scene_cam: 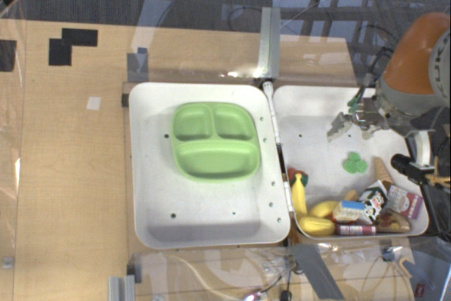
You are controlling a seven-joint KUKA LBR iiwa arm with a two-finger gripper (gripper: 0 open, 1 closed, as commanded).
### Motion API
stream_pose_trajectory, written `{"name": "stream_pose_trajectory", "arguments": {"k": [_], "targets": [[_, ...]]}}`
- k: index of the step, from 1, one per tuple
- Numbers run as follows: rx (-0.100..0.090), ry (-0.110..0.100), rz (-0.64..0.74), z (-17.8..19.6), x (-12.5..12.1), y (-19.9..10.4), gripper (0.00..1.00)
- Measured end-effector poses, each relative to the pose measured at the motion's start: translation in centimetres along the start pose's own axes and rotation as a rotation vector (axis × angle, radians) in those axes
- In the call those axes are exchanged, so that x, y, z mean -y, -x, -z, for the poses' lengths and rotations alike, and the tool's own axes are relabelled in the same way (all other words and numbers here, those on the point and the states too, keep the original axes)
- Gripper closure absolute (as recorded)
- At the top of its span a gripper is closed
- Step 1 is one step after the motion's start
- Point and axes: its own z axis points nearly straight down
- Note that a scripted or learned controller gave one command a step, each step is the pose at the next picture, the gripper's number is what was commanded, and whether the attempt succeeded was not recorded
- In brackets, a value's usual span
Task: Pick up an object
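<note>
Item 1, nearest camera: heap of small goods along front wall of right bin (317, 99). Incl. banana (299, 195) standing on end by the divider, second yellow fruit (320, 209) lying beside it, small carton (375, 199) w/ dark print, red-pink packet (406, 202) at front right corner, thin tube-like item (356, 229) along the front wall. Pieces touch or overlap; exact count not clear.

Item 2: green leafy piece (356, 164), flat, lying alone on bin floor, apart from heap, nearer the arm.

Item 3: left bin (151, 222), holds green divided plate (214, 139), three compartments, right way up, approx. centre.

Item 4: gripper (347, 122), on grey arm w/ orange band, over rear half of right bin. Fingers look spread apart, nothing between them. Sits behind the green piece, well apart from heap.

Bench (63, 173): pale wood, black marks at far left.

Task status: not done. No object lifted; all goods lie in the bins. Left to do, by my read: descend on a target, close, lift.

Candidate appearance: green leafy piece is closest and isolated, but low and thin, prob. hard to pinch. Banana is bulkier, smooth, curved, but crowded against divider and neighbours.
</note>
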Motion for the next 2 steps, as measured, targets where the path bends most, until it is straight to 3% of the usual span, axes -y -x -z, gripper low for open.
{"name": "stream_pose_trajectory", "arguments": {"k": [1, 2], "targets": [[0.0, 0.004, 0.045, 7.3, -3.0, -3.6, 0.0], [0.0, 0.0, 0.012, 1.8, 0.7, 0.6, 0.0]]}}
